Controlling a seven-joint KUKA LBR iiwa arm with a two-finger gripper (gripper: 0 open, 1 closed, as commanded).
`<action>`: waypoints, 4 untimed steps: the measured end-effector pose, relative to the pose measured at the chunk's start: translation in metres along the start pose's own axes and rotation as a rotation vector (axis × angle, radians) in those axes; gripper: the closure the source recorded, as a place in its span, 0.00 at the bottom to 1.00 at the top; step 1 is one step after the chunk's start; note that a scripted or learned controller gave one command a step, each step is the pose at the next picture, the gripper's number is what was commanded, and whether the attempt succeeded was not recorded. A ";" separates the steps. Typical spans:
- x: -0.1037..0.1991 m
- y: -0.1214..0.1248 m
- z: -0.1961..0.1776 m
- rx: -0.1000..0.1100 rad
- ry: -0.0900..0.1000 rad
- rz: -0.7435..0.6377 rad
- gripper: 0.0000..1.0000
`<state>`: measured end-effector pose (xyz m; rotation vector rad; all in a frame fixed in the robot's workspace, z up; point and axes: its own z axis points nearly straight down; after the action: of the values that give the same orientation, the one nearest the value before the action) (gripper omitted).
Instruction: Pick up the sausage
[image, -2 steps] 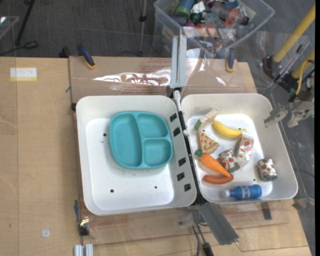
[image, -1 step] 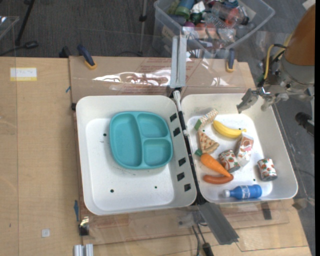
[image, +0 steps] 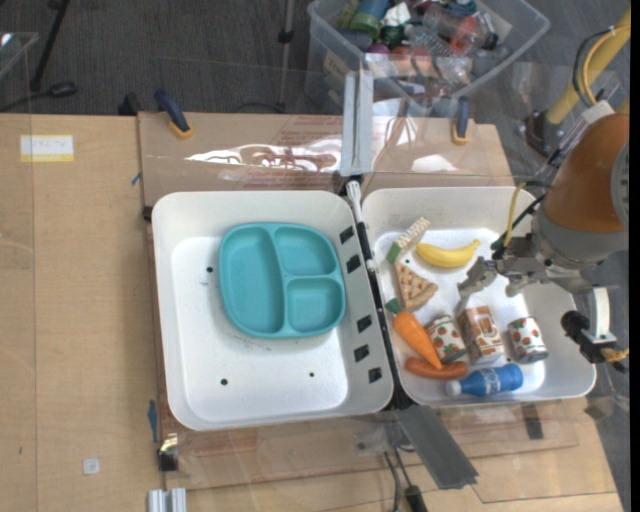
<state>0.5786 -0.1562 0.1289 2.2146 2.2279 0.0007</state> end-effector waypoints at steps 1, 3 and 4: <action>0.055 -0.015 0.038 -0.012 -0.003 0.006 0.00; 0.038 -0.013 0.038 -0.014 -0.006 -0.336 0.00; 0.010 0.092 0.038 -0.011 -0.005 -0.242 0.00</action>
<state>0.6706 -0.1454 0.0914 1.9220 2.4703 0.0082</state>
